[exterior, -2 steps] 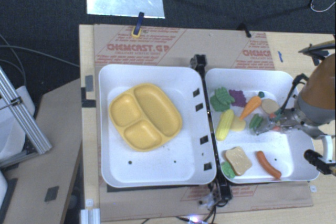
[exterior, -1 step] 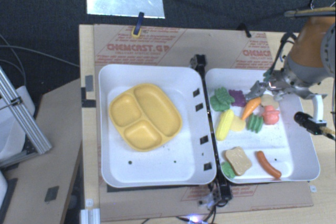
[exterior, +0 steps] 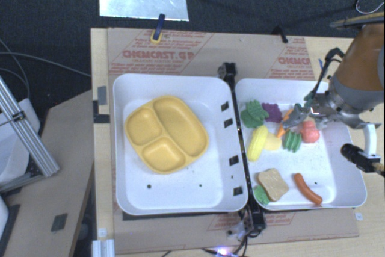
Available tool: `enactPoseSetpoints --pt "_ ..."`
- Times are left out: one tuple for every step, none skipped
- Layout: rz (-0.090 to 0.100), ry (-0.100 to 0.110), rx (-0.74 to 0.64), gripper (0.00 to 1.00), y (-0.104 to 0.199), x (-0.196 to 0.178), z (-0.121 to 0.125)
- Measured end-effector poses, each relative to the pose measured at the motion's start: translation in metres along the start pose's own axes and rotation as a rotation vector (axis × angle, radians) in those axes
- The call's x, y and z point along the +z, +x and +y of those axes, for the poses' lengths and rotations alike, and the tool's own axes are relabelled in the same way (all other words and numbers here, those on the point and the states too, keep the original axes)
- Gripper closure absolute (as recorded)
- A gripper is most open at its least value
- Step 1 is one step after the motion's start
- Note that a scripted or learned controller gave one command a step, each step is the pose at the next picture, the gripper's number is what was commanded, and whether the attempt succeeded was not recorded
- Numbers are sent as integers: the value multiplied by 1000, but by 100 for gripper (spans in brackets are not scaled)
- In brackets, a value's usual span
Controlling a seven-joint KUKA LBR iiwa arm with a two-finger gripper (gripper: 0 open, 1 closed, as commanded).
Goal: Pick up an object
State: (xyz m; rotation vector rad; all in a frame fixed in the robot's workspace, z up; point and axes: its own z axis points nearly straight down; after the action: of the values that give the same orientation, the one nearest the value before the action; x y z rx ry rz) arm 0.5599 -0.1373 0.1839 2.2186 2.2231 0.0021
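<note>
My gripper (exterior: 297, 118) hangs low over the upper middle of the right bin (exterior: 337, 171), reaching in from the right. Its tip is right above a small orange carrot (exterior: 281, 130), between purple grapes (exterior: 272, 111) and a red tomato (exterior: 310, 132). A green pepper (exterior: 292, 142) lies just below the tip. Left of these lie a leafy green piece (exterior: 254, 112) and a yellow corn cob (exterior: 258, 142). Nearer the front edge are a bread slice (exterior: 274, 183) and a sausage (exterior: 307, 188). I see nothing lifted.
The left bin (exterior: 138, 189) holds a yellow three-part plate (exterior: 165, 133). A black divider (exterior: 237, 141) with clips runs between the bins. A green piece (exterior: 260, 195) pokes out under the bread. The arm's body (exterior: 361, 69) covers the right bin's far right corner.
</note>
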Motion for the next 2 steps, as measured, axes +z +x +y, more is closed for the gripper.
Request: enactPoseSetpoints --pt "0 8 8 0 -62 74 -56" --pt "-2 -4 -4 0 -62 99 7"
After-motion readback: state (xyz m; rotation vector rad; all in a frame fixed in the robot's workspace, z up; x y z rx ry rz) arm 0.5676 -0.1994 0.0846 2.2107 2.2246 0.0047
